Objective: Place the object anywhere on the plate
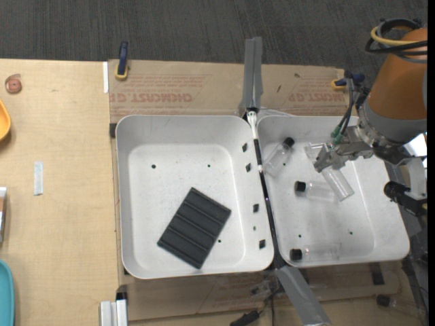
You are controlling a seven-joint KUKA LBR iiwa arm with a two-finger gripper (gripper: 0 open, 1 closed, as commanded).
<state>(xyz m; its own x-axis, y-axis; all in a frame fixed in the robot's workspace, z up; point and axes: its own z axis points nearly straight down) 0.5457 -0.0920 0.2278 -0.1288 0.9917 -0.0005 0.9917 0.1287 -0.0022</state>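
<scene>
gripper (331, 156) over right bin (380, 243), grip state unclear, black plate (195, 227) in left bin (136, 182)

Matt black ribbed plate (195, 227), smooth white plastic bins (136, 134), clear glossy vials (319, 189) (black-capped), brown cardboard (183, 90) beneath.

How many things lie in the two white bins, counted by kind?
Black ribbed plate, left bin: 1
Clear vials with a black cap, right bin: 3 ()
Clear vial with no cap in sight, just below the gripper: 1
Total: 5; the clear shapes beside the gripper are hard to separate, so there may be one more.
</scene>
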